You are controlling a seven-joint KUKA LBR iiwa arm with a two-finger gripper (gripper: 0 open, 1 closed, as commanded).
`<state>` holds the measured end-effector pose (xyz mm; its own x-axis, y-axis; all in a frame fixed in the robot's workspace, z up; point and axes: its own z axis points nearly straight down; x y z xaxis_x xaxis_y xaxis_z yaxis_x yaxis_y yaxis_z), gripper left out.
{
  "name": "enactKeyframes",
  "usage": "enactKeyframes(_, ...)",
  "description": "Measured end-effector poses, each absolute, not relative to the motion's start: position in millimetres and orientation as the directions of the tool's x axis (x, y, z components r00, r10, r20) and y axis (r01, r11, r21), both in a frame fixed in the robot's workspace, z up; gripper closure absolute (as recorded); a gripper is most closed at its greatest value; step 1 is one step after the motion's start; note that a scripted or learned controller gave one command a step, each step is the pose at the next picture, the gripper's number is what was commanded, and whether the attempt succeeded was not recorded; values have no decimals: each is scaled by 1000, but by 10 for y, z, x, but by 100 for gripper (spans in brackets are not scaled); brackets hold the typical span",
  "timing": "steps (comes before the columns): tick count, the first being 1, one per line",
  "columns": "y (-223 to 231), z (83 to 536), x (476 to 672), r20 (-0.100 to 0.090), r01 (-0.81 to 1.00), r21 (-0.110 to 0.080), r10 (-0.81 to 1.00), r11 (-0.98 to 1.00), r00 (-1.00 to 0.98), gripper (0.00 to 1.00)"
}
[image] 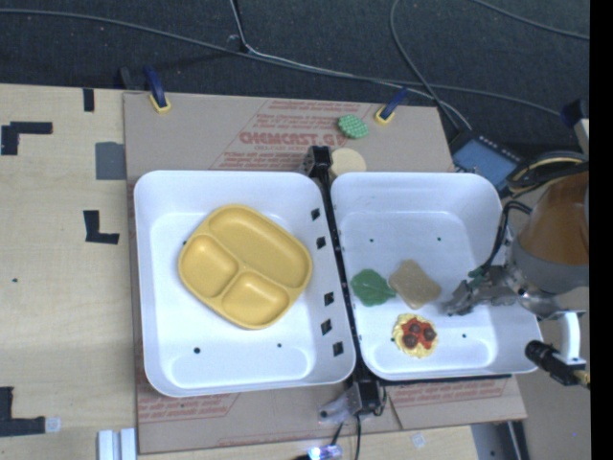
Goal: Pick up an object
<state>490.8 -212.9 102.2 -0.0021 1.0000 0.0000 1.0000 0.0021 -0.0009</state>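
In the right bin (402,195) lie three small objects: a green leaf-shaped piece (371,287), a tan bread-like slab (413,283) right of it, and a small round pizza-like piece with red topping (414,334) nearer the front. My gripper (462,300) hangs low at the bin's right side, just right of the tan slab and above-right of the pizza piece. Nothing shows between its fingers. In the left bin (158,199) rests a yellow divided plate (245,264).
A green knobbly piece (351,126) and a pale disc (347,160) lie on the cardboard behind the bins. Cables run across the dark floor at the back. The arm's orange band (560,223) looms over the right bin's right wall.
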Motion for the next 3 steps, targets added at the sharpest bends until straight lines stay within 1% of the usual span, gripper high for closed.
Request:
enactKeyframes(1, -2234, 1567, 4918, -2, 1000, 3, 1000, 0, 0, 100)
enactKeyframes(3, -2196, 2451, 4848, -2, 1000, 4, 1000, 1, -1, 100)
